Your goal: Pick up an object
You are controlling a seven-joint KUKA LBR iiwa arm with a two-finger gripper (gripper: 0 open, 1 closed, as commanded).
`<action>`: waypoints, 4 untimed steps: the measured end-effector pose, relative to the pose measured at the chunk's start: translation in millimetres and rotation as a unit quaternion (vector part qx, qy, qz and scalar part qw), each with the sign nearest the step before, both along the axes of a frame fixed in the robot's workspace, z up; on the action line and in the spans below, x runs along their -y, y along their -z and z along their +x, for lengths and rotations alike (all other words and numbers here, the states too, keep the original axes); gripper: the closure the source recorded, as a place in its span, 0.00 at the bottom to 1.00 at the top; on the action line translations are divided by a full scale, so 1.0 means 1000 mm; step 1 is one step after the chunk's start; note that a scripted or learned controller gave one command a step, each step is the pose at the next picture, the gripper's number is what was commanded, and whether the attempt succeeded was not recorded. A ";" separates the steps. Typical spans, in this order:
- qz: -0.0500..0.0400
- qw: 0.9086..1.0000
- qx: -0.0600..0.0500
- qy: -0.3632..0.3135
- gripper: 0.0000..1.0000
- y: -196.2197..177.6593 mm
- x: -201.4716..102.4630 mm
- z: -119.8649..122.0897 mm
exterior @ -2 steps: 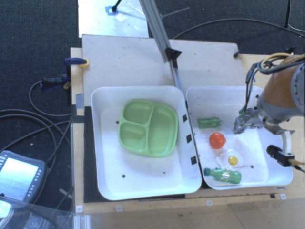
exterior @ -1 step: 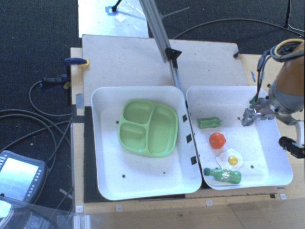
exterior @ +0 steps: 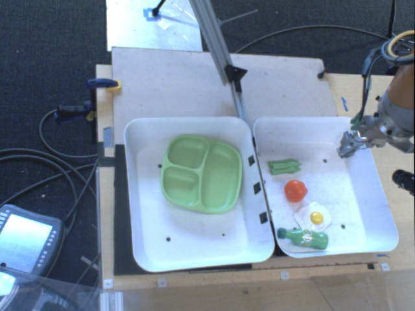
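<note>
While the arm [exterior: 397,102] reaches in from the right side of the frame, its tool [exterior: 347,146] hangs over the upper right part of the right bin [exterior: 373,193], close to the far rim. I cannot tell how the tool stands, because it is small and a little blurred from this height, and I see nothing held in it.

The things that can be picked all lie in the right bin, toward its left half. A green bean pod [exterior: 284,166] lies highest in the frame, flat on the bin floor. Just below it sits a red tomato [exterior: 296,190], and below that a fried egg [exterior: 315,218] with a yellow middle. A green bottle [exterior: 305,238] lies on its side near the lower left corner of this bin, touching the egg or nearly so. They stand in a loose line, with space around the pod and the tomato, so I judge these two are easier to approach than the egg and the bottle, which are crowded.

The left bin [exterior: 146,238] carries a green plate [exterior: 201,173] with three compartments, lying flat in the middle.

Both bins rest on the surface [exterior: 194,83]. The tool is well apart from all four small things, so I judge the pick is not yet begun; it must first travel left and down.
</note>
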State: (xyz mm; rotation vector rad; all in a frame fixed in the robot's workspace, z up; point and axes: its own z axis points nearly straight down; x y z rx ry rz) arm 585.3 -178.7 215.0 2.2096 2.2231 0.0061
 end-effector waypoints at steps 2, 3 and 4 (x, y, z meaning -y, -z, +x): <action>0.002 1.000 -0.004 -0.002 1.00 -0.041 -0.046 -0.005; 0.002 1.000 -0.004 -0.002 1.00 -0.036 -0.096 -0.024; 0.003 1.000 -0.003 -0.003 1.00 -0.041 -0.154 -0.035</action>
